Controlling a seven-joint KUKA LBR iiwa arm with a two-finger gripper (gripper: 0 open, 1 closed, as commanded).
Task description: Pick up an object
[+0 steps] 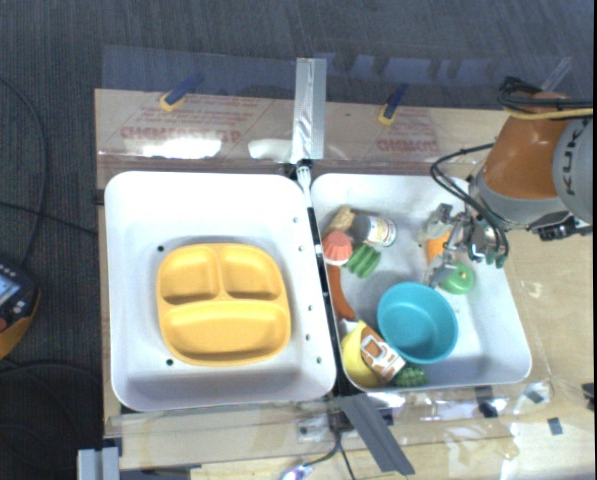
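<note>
Claw [456, 251] low in right bin [508, 328], over small green object [458, 279] beside orange piece [435, 248]; opening cannot be told. Step: reaching for grasp. Next: settle on green object, close, lift clear of blue bowl [417, 321].

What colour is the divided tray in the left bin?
Yellow; the divided tray shows clearly in the camera view.

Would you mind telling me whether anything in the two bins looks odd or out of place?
Nothing looks spilled or broken. The right bin is crowded: small toys are piled against its left wall beside the blue bowl, while the yellow tray lies flat in the left bin.
</note>
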